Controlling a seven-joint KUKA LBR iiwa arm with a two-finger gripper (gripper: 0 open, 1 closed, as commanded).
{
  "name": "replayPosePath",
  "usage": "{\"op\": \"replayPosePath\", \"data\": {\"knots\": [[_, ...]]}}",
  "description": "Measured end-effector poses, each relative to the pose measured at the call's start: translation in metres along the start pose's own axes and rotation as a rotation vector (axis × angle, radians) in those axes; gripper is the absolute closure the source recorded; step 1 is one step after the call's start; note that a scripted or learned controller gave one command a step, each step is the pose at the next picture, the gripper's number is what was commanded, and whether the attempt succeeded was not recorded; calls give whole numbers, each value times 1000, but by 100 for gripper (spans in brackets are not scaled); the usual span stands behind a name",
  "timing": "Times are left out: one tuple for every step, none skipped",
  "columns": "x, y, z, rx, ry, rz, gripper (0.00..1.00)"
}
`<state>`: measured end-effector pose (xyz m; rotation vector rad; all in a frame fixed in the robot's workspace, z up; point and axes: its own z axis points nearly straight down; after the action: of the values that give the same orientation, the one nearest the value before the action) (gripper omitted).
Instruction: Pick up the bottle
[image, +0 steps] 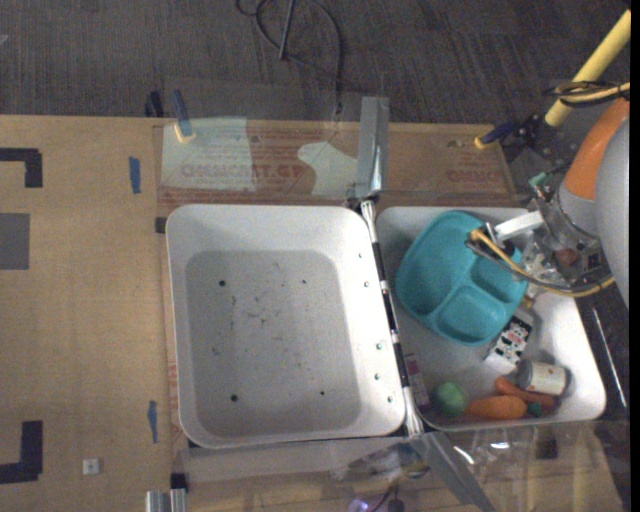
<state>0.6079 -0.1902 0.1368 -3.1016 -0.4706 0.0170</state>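
While the gripper (541, 251), its opening not discernible, hangs over the right bin's (594, 372) far side, it should centre above the near-corner bottle (545, 378).

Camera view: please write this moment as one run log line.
arm: over right bin | tool: near teal tray | bottle: lying in bin, not held

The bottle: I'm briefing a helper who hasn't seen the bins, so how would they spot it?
Look in the right bin, at its near right corner below the teal divided plate. The bottle lies there beside an orange carrot, the one whitish cylinder with a dark end.
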Motion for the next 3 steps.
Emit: {"op": "replayPosePath", "data": {"knots": [[-37, 11, -111, -3, 3, -293, 100], [-9, -22, -152, -2, 2, -236, 100], [-26, -33, -183, -3, 3, -183, 100]]}}
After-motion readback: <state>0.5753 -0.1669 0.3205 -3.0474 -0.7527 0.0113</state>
